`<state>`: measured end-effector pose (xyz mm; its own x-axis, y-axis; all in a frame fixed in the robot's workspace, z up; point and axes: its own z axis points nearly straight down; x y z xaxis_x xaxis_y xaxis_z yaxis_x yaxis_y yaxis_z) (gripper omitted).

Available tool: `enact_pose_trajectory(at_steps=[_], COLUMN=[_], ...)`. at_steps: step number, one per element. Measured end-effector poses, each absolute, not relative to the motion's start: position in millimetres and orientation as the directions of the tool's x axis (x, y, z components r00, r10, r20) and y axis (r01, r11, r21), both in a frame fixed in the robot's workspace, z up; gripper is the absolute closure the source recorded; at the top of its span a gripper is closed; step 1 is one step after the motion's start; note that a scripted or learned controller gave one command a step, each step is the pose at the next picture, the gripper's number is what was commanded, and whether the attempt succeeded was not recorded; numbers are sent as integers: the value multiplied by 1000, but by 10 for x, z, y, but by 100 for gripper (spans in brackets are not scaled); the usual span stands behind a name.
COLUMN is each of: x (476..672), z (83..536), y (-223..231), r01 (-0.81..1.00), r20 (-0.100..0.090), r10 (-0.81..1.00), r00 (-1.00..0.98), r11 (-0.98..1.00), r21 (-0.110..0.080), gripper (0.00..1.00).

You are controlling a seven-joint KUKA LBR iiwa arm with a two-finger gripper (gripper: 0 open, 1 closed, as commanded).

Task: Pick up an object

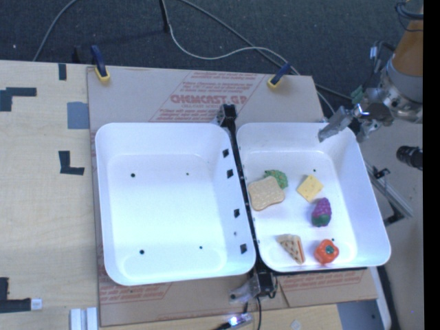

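Even, soft overhead lighting, moderately bright. The two white bins (172, 139) come out brightest, close to washed out along their rims, with faint grey shading inside their walls. Small toy foods cast only short, weak shadows. The dark floor (275, 19) beyond the desk's far edge looks grainy. Overall sharpness is low, with fine detail slightly soft throughout.

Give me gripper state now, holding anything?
Gripper: above the right bin's far right corner, nothing visibly held; open or shut cannot be told.
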<state>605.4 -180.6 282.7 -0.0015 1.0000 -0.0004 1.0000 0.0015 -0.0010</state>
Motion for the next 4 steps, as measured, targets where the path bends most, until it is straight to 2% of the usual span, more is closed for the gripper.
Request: enact_pose_trajectory(at_steps=[1, 2, 3, 4], x=[5848, 6293, 6181, 6183], z=[1000, 842, 861, 958], y=[-1540, -1118, -956, -963], r01=[1000, 1000, 1000, 1000], r20=[1, -1, -3, -3], r10=[1000, 1000, 1000, 1000], r00=[-1, -6, -2, -1], r11=[1, 6, 2, 1], r21=[-10, 1, 3, 4], gripper=[0, 0, 0, 100])
